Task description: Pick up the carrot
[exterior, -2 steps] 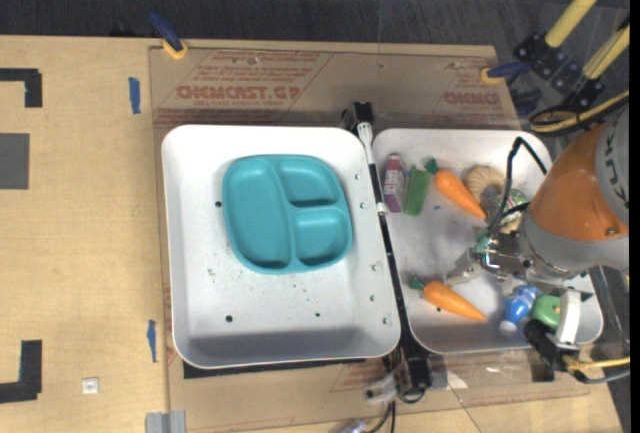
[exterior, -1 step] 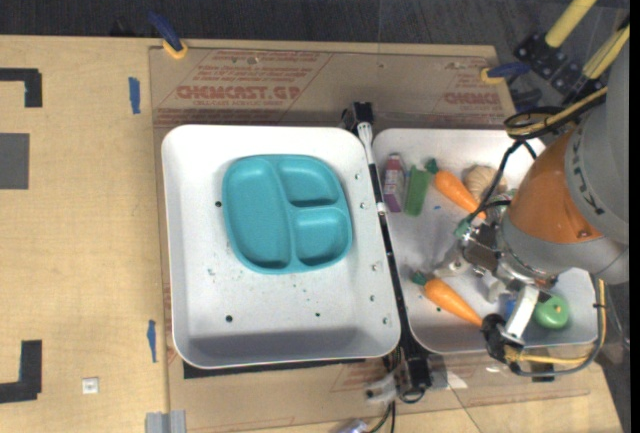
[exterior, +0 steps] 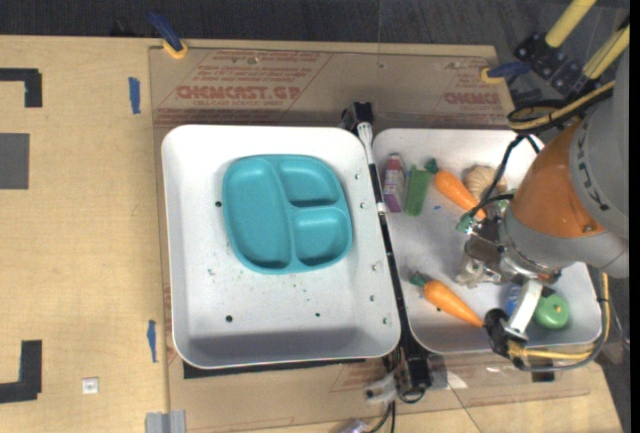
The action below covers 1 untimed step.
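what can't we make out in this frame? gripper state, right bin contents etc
- Gripper: the arm's wrist covers the fingers in the camera view, so open or shut is unreadable.
- Right bin: the arm hides its far right part.
- Green object: partly behind the wrist; identity unclear.
- Beige item: half hidden by cable and arm.
- Pink item and green item: too small to identify.
- Two carrots, upper and lower, are clear.

Robotics lab: clamped cardboard bench (exterior: 80, 221)
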Available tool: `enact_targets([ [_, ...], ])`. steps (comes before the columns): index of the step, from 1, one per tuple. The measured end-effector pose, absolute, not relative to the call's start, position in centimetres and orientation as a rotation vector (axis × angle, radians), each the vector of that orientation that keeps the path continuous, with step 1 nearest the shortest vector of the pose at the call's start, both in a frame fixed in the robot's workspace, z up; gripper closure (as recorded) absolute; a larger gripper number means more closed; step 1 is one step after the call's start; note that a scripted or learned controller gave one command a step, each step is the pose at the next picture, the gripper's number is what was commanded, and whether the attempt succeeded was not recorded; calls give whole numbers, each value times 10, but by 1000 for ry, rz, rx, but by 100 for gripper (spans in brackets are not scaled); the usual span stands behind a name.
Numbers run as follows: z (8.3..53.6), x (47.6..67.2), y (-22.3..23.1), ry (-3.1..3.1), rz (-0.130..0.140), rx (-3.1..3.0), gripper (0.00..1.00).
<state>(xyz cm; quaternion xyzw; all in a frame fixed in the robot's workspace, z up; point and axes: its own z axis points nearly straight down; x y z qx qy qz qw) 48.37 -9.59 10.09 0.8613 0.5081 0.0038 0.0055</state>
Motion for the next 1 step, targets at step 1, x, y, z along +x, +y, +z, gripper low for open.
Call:
enact_targets([
  [1, 100, 483, -96, 1591, 10, 2697, 0],
])
